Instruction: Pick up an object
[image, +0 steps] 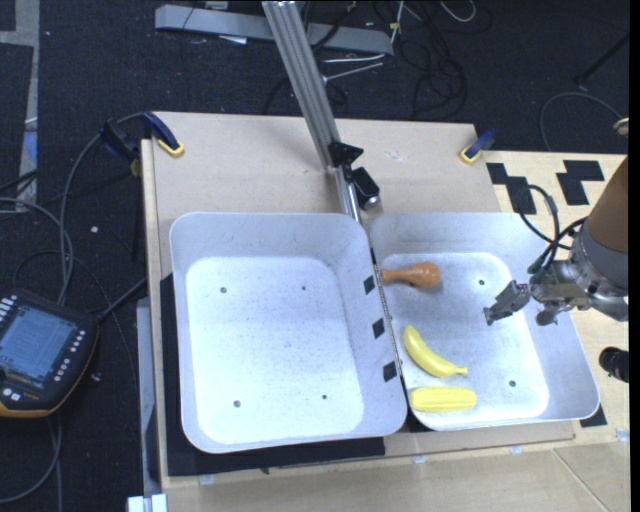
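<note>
The gripper (507, 301) hangs spread and empty over the right bin (560, 345), with the banana (432, 356) and corn (443, 400) near the divider, so a blind descent could close on bare floor.

One fixed camera looks down on me at a slant from above the bench (420, 150), far enough back to take in both white bins (270, 330) mid-frame, while my arm (610, 230) enters from the frame's right.
</note>
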